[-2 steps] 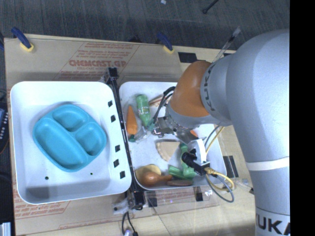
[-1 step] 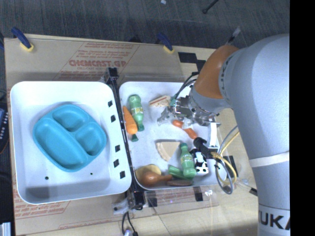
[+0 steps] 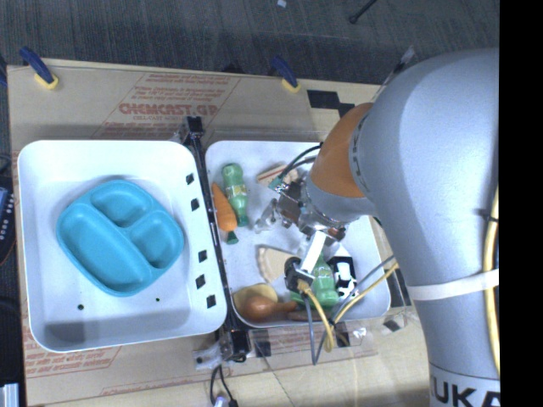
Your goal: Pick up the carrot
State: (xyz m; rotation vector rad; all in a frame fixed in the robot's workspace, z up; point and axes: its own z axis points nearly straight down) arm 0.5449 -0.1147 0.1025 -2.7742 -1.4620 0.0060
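camera view, arm (image 3: 441,185) bent low over right bin (image 3: 251,154), claw (image 3: 273,213) near carrot (image 3: 225,211), grip cannot be told

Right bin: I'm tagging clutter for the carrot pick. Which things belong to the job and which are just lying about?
Job: carrot, near the right bin's left wall; gripper, over that bin.

Lying about: green bottle; pale slice; brown rounded fruit; blue divided plate in the left bin.
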